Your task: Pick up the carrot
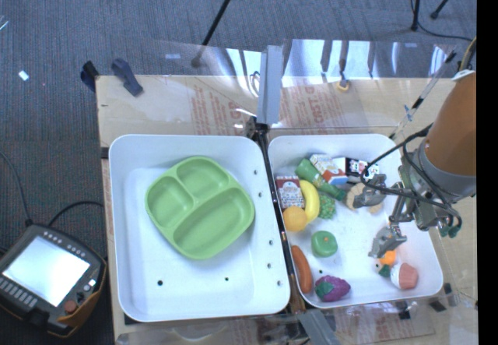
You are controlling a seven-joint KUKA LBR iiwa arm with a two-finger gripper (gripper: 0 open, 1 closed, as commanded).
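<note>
The arm (455, 141) is cut off at the right edge, and honestly can't tell the gripper's (387, 244) state above the carrot (387, 258). Both white bins (124, 180) sit on a wooden bench (179, 102) over grey carpet (117, 8).

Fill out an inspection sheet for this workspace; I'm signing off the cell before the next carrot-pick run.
Surface: left bin and right bin, white, side by side on the bench.
Job's things: carrot, small, orange with a green top, near the right bin's front right corner.
Clutter: green divided plate in the left bin; banana, green cup, purple grapes and other toys in the right bin.
Grippers: hand right above the carrot; grasp not discernible.
Cables: black cable crossing the right bin's rear.
Surroundings: teach pendant on carpet; tripod leg.
</note>
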